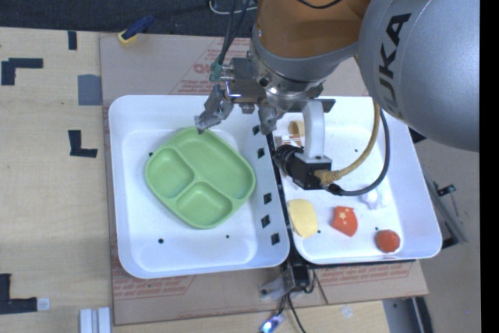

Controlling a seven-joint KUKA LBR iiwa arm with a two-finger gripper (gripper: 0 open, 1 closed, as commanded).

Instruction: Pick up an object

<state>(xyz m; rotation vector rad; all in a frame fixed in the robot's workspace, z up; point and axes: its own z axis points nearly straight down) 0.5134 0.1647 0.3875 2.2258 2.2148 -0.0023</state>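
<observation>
Left bin [125,246]: gripper [209,119] at green plate [200,177] edge.

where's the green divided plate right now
The green divided plastic plate lies in the left white bin, near its centre, with the gripper just above its far edge.

Arm [343,19] low, fingers [209,119] (open) down.
</observation>
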